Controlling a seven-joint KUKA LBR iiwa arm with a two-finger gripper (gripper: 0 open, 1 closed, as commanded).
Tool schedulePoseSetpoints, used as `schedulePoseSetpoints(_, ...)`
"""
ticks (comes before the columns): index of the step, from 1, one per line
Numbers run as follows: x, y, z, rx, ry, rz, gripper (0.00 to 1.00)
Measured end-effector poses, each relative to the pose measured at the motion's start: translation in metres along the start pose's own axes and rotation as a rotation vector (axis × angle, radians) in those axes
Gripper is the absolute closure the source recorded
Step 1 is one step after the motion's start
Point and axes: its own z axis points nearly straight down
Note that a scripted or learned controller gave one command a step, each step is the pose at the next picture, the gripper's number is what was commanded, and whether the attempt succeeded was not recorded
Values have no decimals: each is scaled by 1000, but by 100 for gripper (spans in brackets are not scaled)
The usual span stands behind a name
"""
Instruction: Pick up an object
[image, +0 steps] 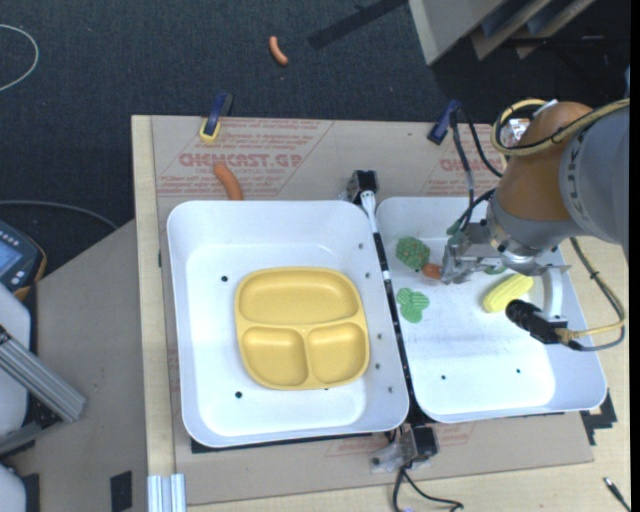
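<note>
Arm: grey KUKA arm (600, 170) with its orange band (535, 180) comes in from the right and hangs over the far half of the right bin.

Claw: the claw (458, 262) sits low near the right bin's far-left part, pointing at the little pile of toy food. Honestly can't tell if it's spread or pressed together, too small and cluttered there, and I can't see anything pinched in it.

Right bin: the right bin (480, 385) has a green leafy piece (411, 250) near its far-left corner, a small orange bit (431, 269) just beside that, right by the claw, another green piece (412, 303) along its left edge, and a yellow corn-looking piece (506, 292) toward the right side, just beside the arm's wrist.

Left bin: the left bin (200, 240) holds a yellow divided plate (300, 327), roughly in the middle, three compartments.

Surface: an orange sausage-shaped thing (229, 181) lies on the surface (160, 300) beyond the left bin's far edge. Clamps (213, 118) at the far edge.

Floor: another small orange piece (278, 50) lies on the dark floor (120, 50) beyond the surface.
</note>
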Motion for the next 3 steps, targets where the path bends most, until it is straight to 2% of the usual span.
schedulePoseSetpoints(2,-6,4,-90,-6,-2,-1,100)
schedulePoseSetpoints(3,-6,5,-123,-5,-2,-2,100)
